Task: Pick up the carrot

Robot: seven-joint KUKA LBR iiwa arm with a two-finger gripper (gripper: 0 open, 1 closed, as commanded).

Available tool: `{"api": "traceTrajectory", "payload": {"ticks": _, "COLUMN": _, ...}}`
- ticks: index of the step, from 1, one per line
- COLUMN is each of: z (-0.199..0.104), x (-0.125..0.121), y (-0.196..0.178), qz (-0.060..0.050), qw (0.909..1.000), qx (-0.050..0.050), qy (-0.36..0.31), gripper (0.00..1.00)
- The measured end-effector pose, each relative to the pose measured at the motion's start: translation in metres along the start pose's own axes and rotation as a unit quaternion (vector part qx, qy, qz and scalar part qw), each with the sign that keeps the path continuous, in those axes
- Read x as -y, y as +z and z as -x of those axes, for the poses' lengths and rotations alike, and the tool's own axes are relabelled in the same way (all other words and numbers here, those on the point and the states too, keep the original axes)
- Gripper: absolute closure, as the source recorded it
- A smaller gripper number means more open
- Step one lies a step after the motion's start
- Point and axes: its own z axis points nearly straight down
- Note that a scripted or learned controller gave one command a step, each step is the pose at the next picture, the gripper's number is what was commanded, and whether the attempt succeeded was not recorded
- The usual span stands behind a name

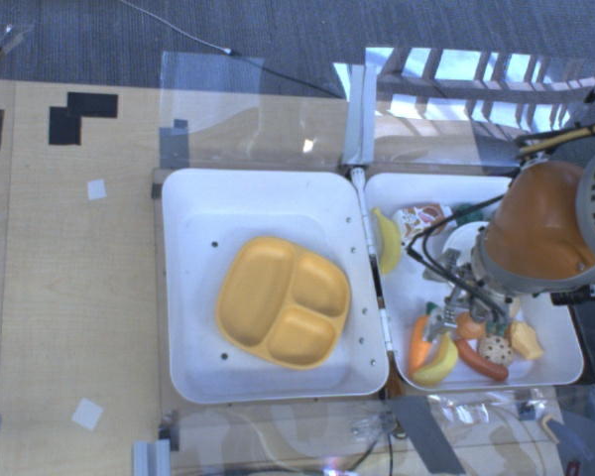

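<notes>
Carrot (418,342) upright-ish in right bin (571,370), touching banana (435,362). Hand (454,317) low just beside carrot; finger state impossible to tell. Yellow plate (283,301) in left bin (193,266).

This looks like a robotics lab rather than a kitchen. A pale wooden bench (69,296) carries black marker patches (79,115) and small taped squares, two white bins (268,191) sit framed by clear plastic guards (253,107), and loose cables (446,236) trail off the grey-and-orange arm (545,221). The food in the right bin is plastic toy stuff, and grey office carpet (278,8) runs behind.
</notes>
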Motion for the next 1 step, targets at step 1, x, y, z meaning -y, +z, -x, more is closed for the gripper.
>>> {"api": "traceTrajectory", "payload": {"ticks": 1, "z": -0.0006, "x": -0.0073, "y": 0.0003, "qz": 0.001, "qw": 1.0, "qx": 0.001, "qy": -0.003, "gripper": 0.0}}
